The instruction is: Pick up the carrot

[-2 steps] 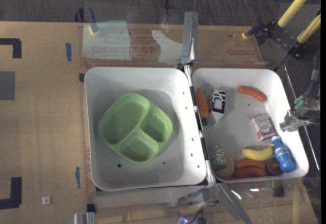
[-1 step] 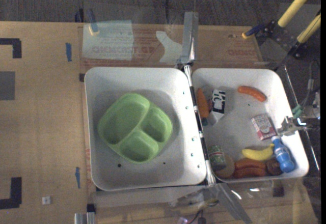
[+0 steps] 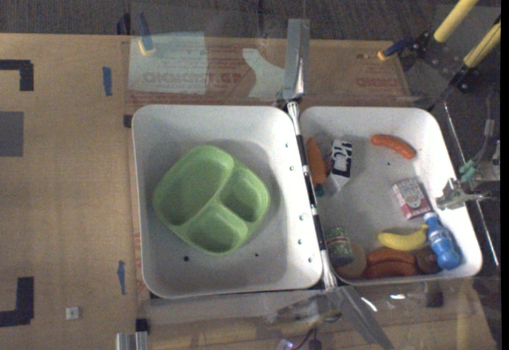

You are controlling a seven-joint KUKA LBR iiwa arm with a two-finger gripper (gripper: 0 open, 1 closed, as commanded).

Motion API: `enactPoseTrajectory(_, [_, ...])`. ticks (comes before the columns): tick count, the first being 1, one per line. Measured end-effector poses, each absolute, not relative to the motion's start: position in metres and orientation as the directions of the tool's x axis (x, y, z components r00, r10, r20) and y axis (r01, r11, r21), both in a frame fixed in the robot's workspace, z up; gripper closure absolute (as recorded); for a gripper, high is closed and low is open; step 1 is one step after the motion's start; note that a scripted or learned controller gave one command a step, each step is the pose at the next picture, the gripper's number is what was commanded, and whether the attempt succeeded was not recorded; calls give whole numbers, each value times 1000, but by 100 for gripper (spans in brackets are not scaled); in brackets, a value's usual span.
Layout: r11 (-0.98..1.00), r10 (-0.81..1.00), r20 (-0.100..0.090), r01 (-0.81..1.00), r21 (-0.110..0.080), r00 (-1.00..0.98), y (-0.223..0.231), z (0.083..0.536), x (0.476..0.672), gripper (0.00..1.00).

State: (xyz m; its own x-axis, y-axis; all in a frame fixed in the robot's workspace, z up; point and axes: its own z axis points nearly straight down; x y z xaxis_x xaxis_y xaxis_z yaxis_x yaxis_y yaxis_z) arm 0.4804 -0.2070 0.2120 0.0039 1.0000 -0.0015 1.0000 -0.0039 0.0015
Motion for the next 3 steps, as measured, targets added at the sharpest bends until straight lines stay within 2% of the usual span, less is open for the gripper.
enactPoseTrajectory(1, [-5, 1000, -4, 1000, 4, 5, -208, 222, 481, 100])
enactPoseTrajectory(2, [73, 997, -2, 997, 2, -73, -199, 284, 484, 100])
enactPoseTrajectory(3, [-11, 1000, 0, 1000, 0, 11, -224, 180, 484, 100])
